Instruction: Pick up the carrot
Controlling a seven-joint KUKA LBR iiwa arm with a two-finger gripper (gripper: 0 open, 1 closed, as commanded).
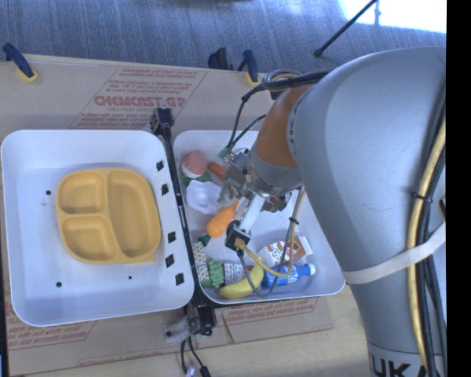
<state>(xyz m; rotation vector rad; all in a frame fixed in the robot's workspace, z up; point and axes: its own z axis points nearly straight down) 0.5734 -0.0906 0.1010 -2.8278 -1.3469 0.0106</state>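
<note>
The carrot (219, 221) is orange with a green end. It lies tilted in the left half of the right bin (326, 283), just below a white cup. My gripper (235, 200) hangs over the bin's middle and touches or sits right beside the carrot's upper right end. The wrist hides where they meet, so I cannot tell whether the carrot is held.
The left bin (23, 210) holds a yellow divided plate (108, 214). Crowding the right bin are a pink round item (192, 163), a white cup (201, 196), green packets (212, 272), a banana (239, 289), a blue bottle (295, 273) and a snack packet (280, 251).
</note>
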